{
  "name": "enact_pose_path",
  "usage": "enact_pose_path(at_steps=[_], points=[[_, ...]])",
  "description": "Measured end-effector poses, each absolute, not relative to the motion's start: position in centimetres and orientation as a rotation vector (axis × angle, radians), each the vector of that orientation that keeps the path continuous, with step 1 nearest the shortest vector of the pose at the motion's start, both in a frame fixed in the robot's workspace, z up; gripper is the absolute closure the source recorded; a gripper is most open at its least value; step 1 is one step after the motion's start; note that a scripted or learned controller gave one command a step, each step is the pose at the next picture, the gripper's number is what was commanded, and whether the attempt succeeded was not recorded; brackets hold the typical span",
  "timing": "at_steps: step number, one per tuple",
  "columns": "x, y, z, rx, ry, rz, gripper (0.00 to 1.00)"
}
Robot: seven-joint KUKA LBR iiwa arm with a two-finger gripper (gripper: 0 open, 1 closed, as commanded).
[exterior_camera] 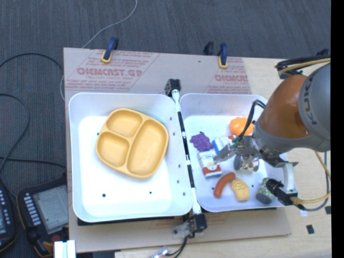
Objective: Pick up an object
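Your gripper (238,156) hung low in the right bin (215,104), just above the small carton (210,164); you couldn't tell its grip state.

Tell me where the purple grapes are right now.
The purple grapes lie in the right bin, near its left wall, just up-left of the small red-and-white carton and left of the gripper.
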State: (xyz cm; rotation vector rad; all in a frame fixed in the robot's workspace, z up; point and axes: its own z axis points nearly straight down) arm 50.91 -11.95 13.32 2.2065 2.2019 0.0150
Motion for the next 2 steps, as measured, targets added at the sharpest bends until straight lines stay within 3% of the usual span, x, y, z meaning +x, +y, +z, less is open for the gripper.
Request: enact_pose_path(at_steps=[2], points=[[50.43, -11.74, 11.78, 2.198, 2.190, 0.021, 0.00]])
